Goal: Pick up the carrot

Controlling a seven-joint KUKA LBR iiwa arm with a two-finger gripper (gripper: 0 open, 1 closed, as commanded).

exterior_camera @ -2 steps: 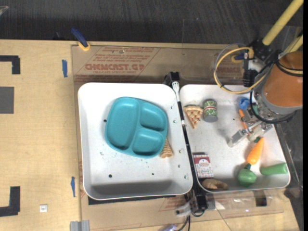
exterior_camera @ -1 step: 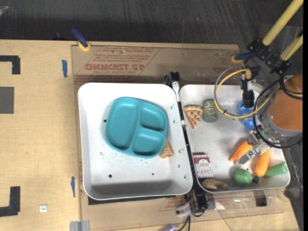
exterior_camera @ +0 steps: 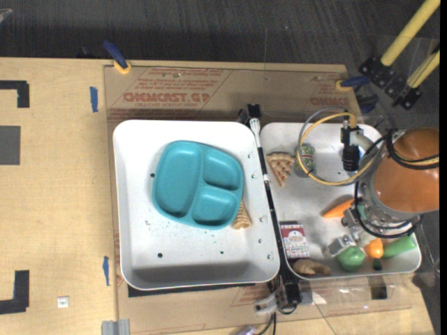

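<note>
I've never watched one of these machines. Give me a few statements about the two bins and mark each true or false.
1. The teal divided plastic plate lies in the left white bin. True.
2. The orange carrot lies on the teal plate. False: it lies in the right white bin, beside the arm.
3. A small red and white box lies in the right bin. True.
4. The green rounded toy lies in the left bin. False: it is in the right bin, near its front edge.
5. A waffle-patterned cone lies beside the plate. True.

Carrot [exterior_camera: 337, 209] partly hidden behind arm [exterior_camera: 407, 172]; arm cut off at right edge.
</note>
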